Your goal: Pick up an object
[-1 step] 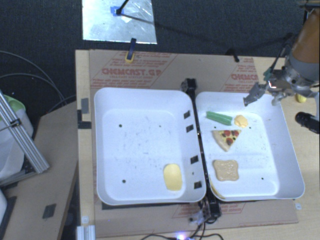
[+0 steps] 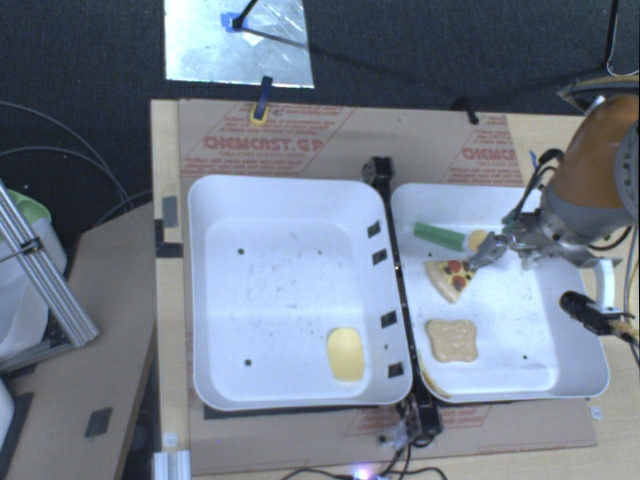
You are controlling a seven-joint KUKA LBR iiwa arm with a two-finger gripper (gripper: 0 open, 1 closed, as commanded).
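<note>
Camera view | pincer (image 2: pixel 478 258) beside pizza slice (image 2: pixel 450 277) | green stick (image 2: pixel 438 234) near

one fixed camera above the bench (image 2: pixel 330 128), looking down aslant; both bins (image 2: pixel 290 198) framed

We take this for a robotics lab: two shallow white bins (image 2: pixel 290 288) sit side by side on a board (image 2: pixel 330 133) printed with a maker's name. Beyond the board's far edge lies a metal sheet (image 2: pixel 238 28) on dark carpet (image 2: pixel 70 48). Left of the board we see aluminium framing (image 2: pixel 40 278), and loose cables (image 2: pixel 400 453) trail at its near edge.
</note>
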